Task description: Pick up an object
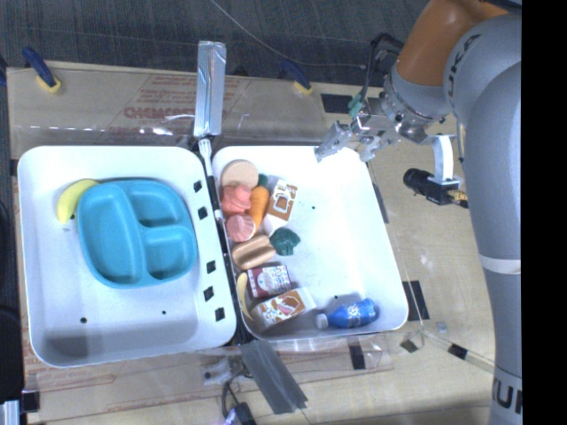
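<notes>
My gripper (pixel 345 142) hangs over the back rim of the right bin (pixel 376 228), its two fingers spread open with nothing between them. Along the bin's left side lie several toy foods: a round tan piece (pixel 238 173), an orange carrot (pixel 258 204), a small brown carton (pixel 283 199), pink pieces (pixel 236 213), a dark green piece (pixel 284 240), a hot dog bun (pixel 254 251) and two printed packets (pixel 275 295). A blue bottle (pixel 350 313) rests near the bin's front edge.
The left bin (pixel 44 308) holds a blue divided tray (pixel 137 231) with a yellow banana (pixel 73 197) tucked behind it. A taped divider (pixel 210 87) runs between the bins. The right bin's middle and right floor are bare white.
</notes>
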Robot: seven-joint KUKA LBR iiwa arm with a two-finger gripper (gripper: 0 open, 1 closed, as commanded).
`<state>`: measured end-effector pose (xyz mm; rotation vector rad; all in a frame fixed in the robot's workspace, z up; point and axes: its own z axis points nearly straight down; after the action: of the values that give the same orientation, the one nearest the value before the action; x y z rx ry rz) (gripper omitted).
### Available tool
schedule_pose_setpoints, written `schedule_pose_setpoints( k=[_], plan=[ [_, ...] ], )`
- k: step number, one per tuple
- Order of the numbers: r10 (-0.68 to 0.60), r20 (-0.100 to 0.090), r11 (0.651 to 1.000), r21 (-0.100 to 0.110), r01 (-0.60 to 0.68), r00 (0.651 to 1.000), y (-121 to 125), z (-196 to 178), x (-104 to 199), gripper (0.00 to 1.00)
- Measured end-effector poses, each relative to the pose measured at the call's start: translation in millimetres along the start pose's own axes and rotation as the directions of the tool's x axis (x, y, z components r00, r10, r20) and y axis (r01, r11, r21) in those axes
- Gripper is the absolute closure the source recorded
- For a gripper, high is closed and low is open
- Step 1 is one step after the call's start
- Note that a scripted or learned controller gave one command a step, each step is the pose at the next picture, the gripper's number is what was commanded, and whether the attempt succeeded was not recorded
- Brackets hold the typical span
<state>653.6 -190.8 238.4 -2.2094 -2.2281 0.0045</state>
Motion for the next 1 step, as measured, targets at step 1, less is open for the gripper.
schedule_pose_setpoints(
  k=[1],
  plan=[
    [-0.084,0.0,0.996,-0.004,0.084,0.996,-55.9,114.2,37.1,0.0]
  ],
)
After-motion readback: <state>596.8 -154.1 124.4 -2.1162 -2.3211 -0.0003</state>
